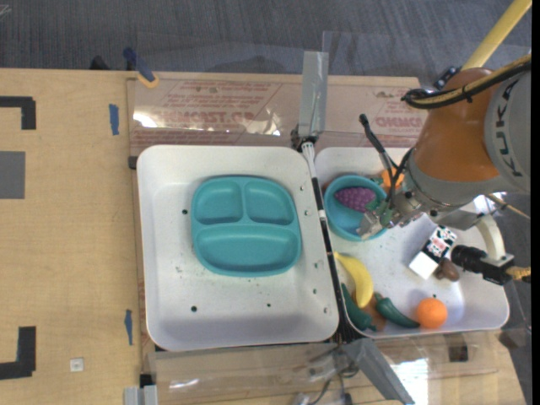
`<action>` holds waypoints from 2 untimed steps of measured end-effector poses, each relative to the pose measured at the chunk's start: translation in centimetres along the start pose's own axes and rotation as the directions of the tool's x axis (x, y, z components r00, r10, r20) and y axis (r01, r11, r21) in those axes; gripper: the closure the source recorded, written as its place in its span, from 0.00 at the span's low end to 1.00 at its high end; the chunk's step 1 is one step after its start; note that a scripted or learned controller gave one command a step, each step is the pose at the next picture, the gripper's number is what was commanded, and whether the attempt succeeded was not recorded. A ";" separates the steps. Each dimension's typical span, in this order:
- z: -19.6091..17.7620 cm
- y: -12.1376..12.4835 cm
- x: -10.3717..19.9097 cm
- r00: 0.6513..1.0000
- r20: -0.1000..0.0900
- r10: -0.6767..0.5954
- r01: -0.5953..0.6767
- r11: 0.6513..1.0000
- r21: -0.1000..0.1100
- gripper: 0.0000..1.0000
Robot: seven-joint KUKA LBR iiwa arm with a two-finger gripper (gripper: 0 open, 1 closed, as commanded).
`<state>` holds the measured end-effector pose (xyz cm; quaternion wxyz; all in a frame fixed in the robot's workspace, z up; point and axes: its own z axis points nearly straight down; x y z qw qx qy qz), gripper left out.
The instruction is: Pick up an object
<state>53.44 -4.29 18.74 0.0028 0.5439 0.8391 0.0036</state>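
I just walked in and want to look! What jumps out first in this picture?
The big teal divided plate lies alone in the middle of the left bin. The grey and orange arm reaches over the right bin, above a teal bowl with something purple inside. Near that bin's front edge lie a yellow banana and an orange ball.

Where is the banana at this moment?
The banana lies in the right bin, near its left wall, below the blue bowl and left of the orange.

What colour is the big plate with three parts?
Teal, the divided plate in the left bin, seen in the camera view.
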 end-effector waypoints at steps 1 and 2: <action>6.0 -1.9 -15.2 0.997 0.002 -0.071 0.071 0.997 0.012 1.00; 5.7 -1.4 -14.8 0.997 0.003 -0.080 0.080 0.997 0.006 0.00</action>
